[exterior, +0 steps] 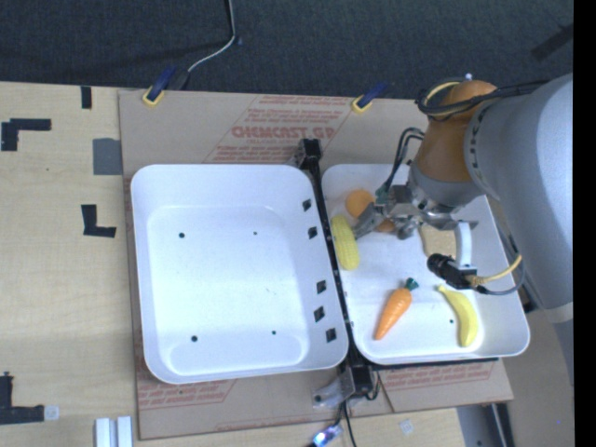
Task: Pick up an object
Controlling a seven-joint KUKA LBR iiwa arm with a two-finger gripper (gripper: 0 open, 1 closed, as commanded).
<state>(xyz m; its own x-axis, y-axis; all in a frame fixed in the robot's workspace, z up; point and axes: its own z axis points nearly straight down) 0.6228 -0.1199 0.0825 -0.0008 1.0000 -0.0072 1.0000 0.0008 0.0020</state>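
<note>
The pincer [377,218] is lowered in the right bin [498,347] between an orange ball [359,200] and corn cob [345,241]; its spread cannot be told, and either could be nudged aside ungrasped

Bins [223,180] white. Corn [345,242] pale yellow. Carrot [393,312] orange, green top. Banana [463,316] yellow. Arm [531,156] grey, orange band.
</note>
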